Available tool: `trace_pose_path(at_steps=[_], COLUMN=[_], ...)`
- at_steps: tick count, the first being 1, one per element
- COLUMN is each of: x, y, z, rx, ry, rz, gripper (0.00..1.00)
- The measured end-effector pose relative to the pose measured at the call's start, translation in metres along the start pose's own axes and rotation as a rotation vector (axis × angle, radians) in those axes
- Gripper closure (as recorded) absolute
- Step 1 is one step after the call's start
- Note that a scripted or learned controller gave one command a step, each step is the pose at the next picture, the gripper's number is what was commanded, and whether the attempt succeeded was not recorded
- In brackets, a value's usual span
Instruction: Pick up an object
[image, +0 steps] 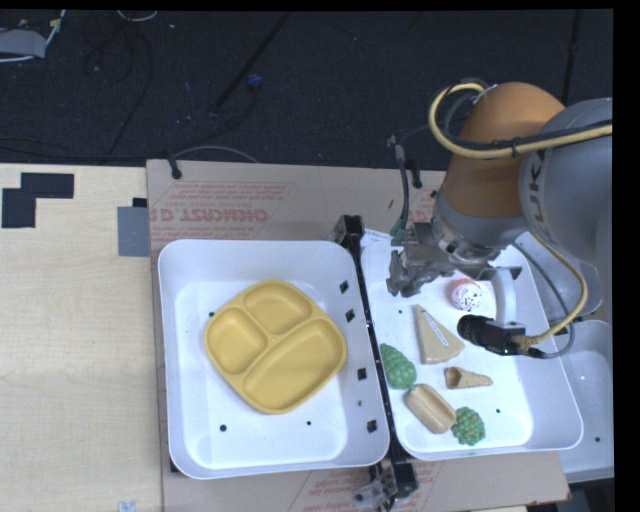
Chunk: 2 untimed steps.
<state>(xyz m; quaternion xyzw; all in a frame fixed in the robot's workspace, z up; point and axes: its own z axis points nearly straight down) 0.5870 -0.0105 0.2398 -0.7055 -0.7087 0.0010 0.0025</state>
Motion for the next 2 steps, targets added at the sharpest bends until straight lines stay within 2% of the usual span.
trace_pose_path(at_steps=[2], x=[0.103], y=[0.015], z=[0.018], rx=[-0.002], ry=[-0.001], rz=[0.000], gripper=[1.00])
